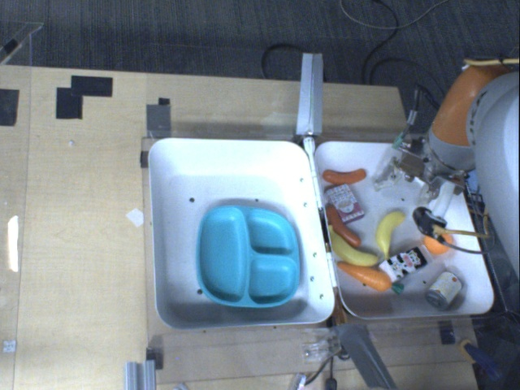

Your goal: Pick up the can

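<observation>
The can (pixel 444 288) is a small grey metal cylinder lying on its side in the front right corner of the right bin (pixel 479 303). My gripper (pixel 404 182) hangs over the back part of that bin, well behind the can and apart from it. It is open, with only bare bin floor between its fingers. The grey arm with its orange band (pixel 461 104) comes in from the right.
The right bin also holds two sausages (pixel 344 175), two bananas (pixel 388 230), a carrot (pixel 366 276), a small red box (pixel 347 204), a black and white pack (pixel 405 262) and a black spoon (pixel 429 218). In the left bin lies a blue divided plate (pixel 249 255).
</observation>
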### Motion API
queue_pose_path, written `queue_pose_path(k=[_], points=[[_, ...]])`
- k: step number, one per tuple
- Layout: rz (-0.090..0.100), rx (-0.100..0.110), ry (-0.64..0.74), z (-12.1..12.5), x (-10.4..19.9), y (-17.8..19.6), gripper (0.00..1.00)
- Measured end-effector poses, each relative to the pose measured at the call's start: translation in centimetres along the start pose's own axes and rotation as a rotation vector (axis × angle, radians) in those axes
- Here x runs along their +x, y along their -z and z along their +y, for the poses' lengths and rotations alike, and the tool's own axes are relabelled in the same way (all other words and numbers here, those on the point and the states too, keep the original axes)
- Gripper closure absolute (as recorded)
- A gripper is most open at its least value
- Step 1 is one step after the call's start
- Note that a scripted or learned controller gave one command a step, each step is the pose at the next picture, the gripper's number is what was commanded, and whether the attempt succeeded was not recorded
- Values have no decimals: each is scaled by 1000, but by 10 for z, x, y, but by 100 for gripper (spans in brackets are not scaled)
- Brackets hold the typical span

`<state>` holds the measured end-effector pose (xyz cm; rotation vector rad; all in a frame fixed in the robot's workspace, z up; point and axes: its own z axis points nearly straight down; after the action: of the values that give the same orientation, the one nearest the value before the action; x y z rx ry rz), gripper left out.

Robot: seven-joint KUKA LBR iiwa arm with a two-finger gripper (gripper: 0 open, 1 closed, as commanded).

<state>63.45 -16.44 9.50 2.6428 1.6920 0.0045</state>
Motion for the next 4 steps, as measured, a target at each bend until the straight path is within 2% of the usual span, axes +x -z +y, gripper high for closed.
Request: queue_pose_path(k=[1,2,4], points=[[1,-3,11,38,2,30,0],[0,-3,42,45,-10,84,0],[0,-2,43,45,-9,84,0]])
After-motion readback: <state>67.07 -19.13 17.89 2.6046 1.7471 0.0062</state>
